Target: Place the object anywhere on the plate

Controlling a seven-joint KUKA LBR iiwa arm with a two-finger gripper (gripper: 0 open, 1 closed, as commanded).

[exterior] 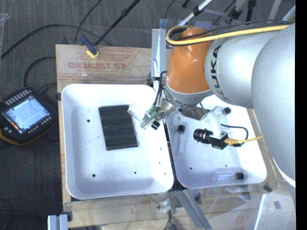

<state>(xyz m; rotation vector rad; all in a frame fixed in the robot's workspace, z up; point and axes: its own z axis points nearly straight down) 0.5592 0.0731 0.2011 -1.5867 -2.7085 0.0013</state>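
Current position: the gripper (152, 117) hangs over the right rim of the left shallow white plastic bin (86, 169), close to the wall it shares with the right shallow white plastic bin (201, 170). The target, a dark ribbed rectangular plate (117, 127), lies flat in the left bin, just left of the gripper.

Task object: a small pale translucent piece (137, 113) shows at the gripper tip, just beside the far right corner of the plate. This is judged to be the object to place.

Procedure for the step in hand:
1. Move the gripper left and slightly nearer until the piece is over the middle of the plate, not its edge.
2. Lower close to the ribbed surface before release, so that the piece cannot bounce or roll off.
3. Withdraw straight up.

Limits of observation:
- Whether the gripper is spread or pressed together cannot be told; the orange wrist band (189, 66) and the grey arm cover it from above.
- Whether the pale piece is gripped or only rests on the bin floor cannot be told.
- The right bin's far right part is hidden by the arm.
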